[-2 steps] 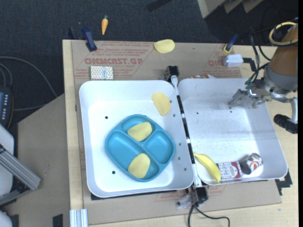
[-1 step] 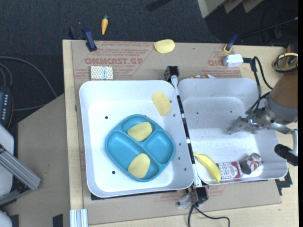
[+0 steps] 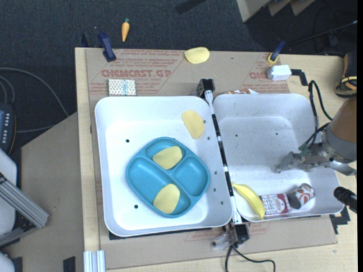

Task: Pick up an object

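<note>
Two shallow white plastic bins (image 3: pixel 113 152); one blue sectioned plastic tray (image 3: pixel 195 174); four flat yellow oval pieces (image 3: pixel 168 157); one yellow banana (image 3: pixel 249 199); one small red-and-white can (image 3: pixel 301 195); one orange toy carrot (image 3: pixel 125 30).

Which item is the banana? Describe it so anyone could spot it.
Look at the right white bin, then its near-left corner by the divider. The banana lies there, plain yellow and curved, unlike the printed red-and-white packet and round can to its right.

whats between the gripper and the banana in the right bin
In the camera view, nothing: bare white bin floor runs from the gripper down-left to the banana. The can and the carton lie off to the side, near the front wall.
</note>
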`<state>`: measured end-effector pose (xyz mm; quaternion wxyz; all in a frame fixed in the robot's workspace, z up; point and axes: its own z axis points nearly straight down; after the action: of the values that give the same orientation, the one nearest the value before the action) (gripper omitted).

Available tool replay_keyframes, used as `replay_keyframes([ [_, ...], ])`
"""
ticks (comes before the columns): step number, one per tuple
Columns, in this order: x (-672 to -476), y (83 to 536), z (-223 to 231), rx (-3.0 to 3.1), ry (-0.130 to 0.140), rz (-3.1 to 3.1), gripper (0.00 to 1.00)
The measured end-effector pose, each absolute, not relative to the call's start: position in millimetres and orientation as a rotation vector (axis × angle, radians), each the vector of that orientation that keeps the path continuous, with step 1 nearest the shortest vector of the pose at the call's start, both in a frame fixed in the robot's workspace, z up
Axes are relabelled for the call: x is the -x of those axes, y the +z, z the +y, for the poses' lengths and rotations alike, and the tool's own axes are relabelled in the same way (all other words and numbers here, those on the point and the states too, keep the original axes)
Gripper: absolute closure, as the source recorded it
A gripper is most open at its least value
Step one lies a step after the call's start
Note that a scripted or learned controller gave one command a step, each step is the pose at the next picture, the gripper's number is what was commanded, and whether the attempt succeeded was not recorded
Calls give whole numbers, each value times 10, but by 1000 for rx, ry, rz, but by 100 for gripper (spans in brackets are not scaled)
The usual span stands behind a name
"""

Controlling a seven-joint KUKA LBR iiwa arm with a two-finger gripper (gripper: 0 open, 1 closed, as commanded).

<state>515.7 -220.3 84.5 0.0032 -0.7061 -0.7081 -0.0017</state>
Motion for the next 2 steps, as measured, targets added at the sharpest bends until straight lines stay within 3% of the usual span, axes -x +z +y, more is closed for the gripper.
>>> replay_keyframes([
  [1, -4791, 842, -2212, 2215, -3, -2219, 0],
  [2, -4798, 942, -2223, 2220, -3, -2221, 100],
])
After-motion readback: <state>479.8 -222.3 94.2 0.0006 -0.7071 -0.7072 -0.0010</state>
